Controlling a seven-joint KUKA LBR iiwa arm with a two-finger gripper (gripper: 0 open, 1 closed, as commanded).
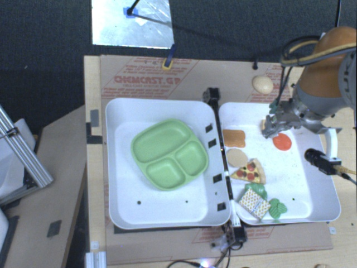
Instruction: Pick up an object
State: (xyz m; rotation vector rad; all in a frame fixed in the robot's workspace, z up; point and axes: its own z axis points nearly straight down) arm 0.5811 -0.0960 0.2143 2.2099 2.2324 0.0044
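The right bin [312, 194] holds several toy foods: a red disc [282, 142], an orange-brown slab [234, 137], a pale round cookie [237, 157], a pizza slice [249, 172], a checkered packet [255, 203] and a green leafy piece [276, 208]. My gripper [270, 126] hangs low over the bin's upper part, just left of and above the red disc. Nothing shows between its fingers.
A green divided plate [169, 153] lies in the left bin [122, 205]. A beige egg-shaped object [263, 84] rests on the cardboard behind the right bin. A black cylinder on the arm [319, 160] juts over the bin's right side.
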